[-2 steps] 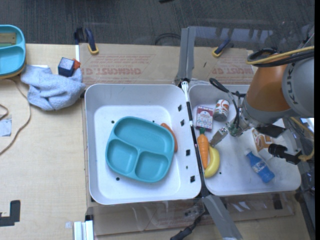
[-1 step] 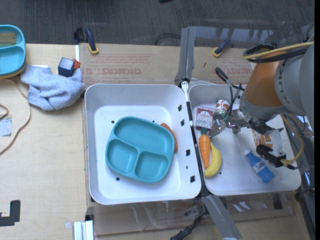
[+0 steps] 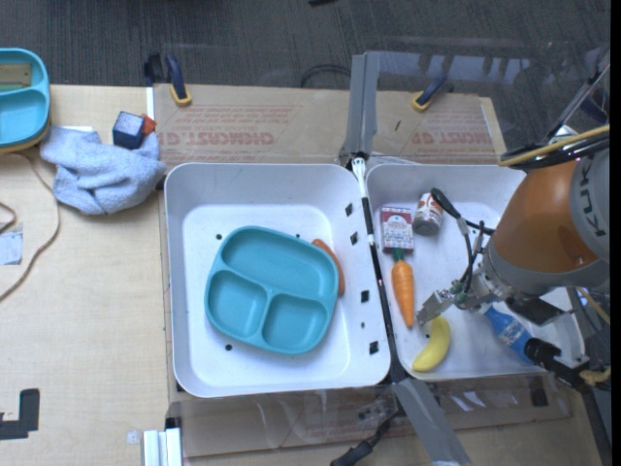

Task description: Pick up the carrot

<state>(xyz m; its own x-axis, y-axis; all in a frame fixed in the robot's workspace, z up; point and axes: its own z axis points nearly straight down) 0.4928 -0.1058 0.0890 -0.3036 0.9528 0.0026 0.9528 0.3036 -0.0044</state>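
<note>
So the carrot (image 3: 403, 290) is lying in the right bin (image 3: 466, 175), tucked close to that bin's left wall, pointing down the frame with its green top up against a small red-and-white box (image 3: 395, 228). The gripper (image 3: 434, 306) sits just right of the carrot's lower end, low in the bin, and it's got nothing in it as far as I can see; how far apart the fingers are, I honestly can't tell from this angle. Room is tight there: wall on the left, one banana (image 3: 433, 346) right below the gripper, one small can (image 3: 428, 214) up above, and one blue bottle (image 3: 506, 326) lower right, partly under the arm. The middle of the right bin is the open bit. The left bin (image 3: 184, 260) has one teal divided plate (image 3: 271, 290) with one orange thing (image 3: 331, 260) peeking out along its right edge. Outside the bins, upper left: one grey cloth (image 3: 102, 171), one small dark block (image 3: 129, 129), one more teal tray (image 3: 21, 95) at the frame edge.
</note>
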